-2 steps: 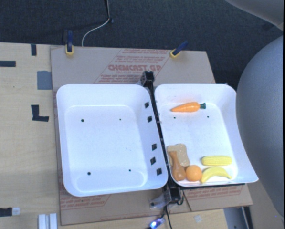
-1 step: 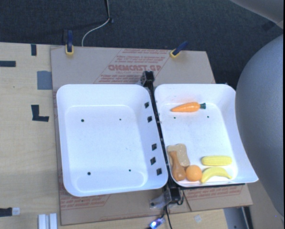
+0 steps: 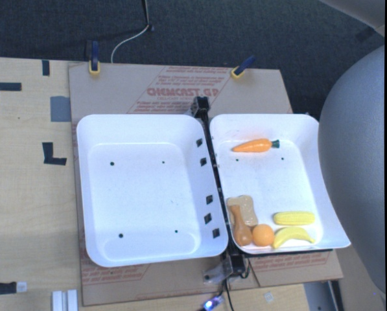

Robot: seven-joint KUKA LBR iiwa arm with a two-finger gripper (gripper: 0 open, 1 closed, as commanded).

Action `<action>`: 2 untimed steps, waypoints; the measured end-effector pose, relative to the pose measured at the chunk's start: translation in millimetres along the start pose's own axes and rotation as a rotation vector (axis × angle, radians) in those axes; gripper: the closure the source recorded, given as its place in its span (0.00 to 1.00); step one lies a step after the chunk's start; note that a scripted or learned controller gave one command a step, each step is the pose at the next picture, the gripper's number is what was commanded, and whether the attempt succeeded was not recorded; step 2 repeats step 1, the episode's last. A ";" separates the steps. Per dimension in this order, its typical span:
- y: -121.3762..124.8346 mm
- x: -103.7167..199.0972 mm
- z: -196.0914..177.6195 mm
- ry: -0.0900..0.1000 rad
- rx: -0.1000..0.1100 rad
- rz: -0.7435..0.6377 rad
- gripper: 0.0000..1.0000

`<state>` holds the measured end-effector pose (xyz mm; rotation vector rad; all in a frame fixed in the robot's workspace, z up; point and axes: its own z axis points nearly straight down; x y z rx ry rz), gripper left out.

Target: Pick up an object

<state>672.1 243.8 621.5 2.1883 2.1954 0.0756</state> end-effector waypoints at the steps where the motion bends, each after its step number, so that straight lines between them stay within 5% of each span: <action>1: 2.2 1.5 -9.7 0.006 -0.021 0.000 1.00; 2: 2.2 1.5 -9.7 0.006 -0.021 0.000 1.00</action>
